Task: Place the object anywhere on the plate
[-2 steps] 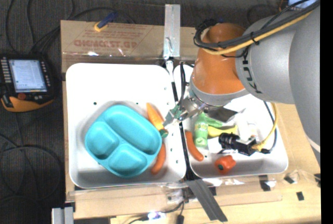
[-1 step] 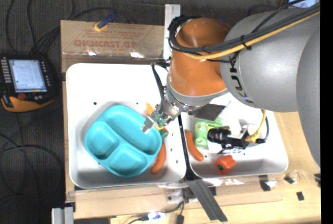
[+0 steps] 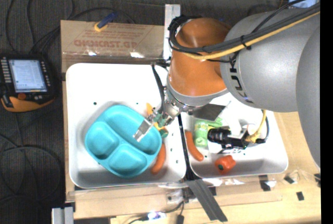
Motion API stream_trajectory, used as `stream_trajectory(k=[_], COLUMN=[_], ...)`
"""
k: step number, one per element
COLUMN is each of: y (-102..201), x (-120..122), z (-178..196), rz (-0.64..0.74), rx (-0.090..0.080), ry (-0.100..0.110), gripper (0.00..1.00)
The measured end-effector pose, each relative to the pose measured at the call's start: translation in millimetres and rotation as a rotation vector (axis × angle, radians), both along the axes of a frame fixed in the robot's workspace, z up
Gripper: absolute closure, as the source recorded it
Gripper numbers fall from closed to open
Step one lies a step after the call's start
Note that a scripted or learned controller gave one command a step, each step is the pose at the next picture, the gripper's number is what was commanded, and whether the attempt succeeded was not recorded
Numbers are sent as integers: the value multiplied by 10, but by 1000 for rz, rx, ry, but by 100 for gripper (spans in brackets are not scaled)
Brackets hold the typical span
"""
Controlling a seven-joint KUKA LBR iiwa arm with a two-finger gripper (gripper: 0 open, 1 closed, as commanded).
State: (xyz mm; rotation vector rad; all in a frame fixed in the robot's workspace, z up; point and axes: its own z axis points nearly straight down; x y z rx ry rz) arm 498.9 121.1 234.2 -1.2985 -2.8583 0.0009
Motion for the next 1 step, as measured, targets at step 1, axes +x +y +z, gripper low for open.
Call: stream_trajectory(k=[1], y=[107], x=[-11], z=[-1299], rz=[-274], rx=[-2], ry=[5], gripper=[0])
